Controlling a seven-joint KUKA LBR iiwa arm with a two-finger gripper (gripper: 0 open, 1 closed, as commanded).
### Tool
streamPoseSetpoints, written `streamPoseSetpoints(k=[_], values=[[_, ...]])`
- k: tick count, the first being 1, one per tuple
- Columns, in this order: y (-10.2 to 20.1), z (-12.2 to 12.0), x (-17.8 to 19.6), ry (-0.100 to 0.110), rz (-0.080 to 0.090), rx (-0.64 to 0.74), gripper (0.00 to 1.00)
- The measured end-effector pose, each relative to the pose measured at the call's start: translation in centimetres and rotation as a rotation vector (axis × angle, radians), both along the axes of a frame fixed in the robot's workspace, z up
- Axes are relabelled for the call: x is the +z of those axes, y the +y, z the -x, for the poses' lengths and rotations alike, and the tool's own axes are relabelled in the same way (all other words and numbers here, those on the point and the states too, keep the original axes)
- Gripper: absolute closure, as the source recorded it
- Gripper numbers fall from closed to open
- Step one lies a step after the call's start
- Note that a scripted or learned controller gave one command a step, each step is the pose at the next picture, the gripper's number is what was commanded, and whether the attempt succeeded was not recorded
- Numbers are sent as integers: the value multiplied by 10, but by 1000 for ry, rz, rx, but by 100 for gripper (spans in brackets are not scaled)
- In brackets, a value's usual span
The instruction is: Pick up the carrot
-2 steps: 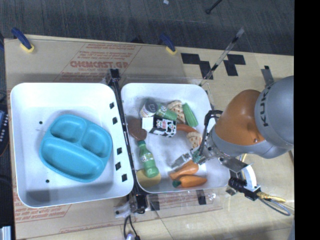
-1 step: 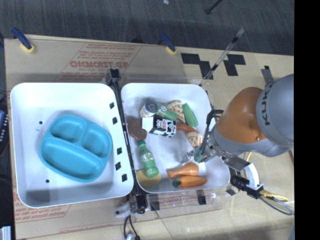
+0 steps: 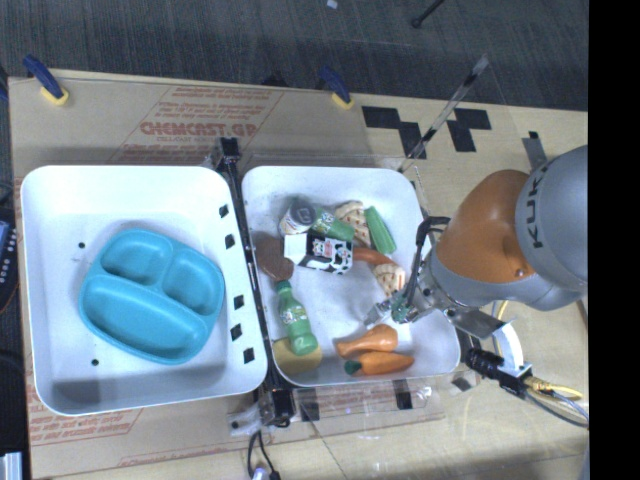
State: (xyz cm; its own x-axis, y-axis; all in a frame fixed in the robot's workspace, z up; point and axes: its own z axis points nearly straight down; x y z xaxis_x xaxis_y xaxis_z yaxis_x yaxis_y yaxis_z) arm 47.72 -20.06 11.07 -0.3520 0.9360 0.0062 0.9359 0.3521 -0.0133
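Note:
The carrot (image 3: 382, 364), orange with a green stub at its left end, lies flat along the front wall of the right bin (image 3: 330, 180). Just behind it lies a second orange piece (image 3: 366, 342), touching or nearly touching it. My gripper (image 3: 392, 311) hangs low in the bin's right part, just behind and slightly right of that orange piece and a short way behind the carrot. Nothing shows in its grasp. The arm's orange band (image 3: 480, 244) and grey body cover the bin's right rim.
The right bin also holds a green bottle (image 3: 294, 318), a brown piece (image 3: 272, 256), a cow-patterned box (image 3: 328, 252), a small can (image 3: 299, 215), a green vegetable (image 3: 379, 227) and a yellow item (image 3: 299, 358). The left bin (image 3: 60, 193) carries a blue divided tray (image 3: 152, 294).

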Motion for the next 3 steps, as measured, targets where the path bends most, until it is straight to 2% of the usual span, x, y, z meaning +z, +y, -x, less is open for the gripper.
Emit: streamPoseSetpoints(k=[1, 2, 3], values=[[0, 0, 0, 0, 0, 0, 0], [-9, 1, -19, -6, 0, -43, 0], [-8, 0, -9, -3, 0, -33, 100]])
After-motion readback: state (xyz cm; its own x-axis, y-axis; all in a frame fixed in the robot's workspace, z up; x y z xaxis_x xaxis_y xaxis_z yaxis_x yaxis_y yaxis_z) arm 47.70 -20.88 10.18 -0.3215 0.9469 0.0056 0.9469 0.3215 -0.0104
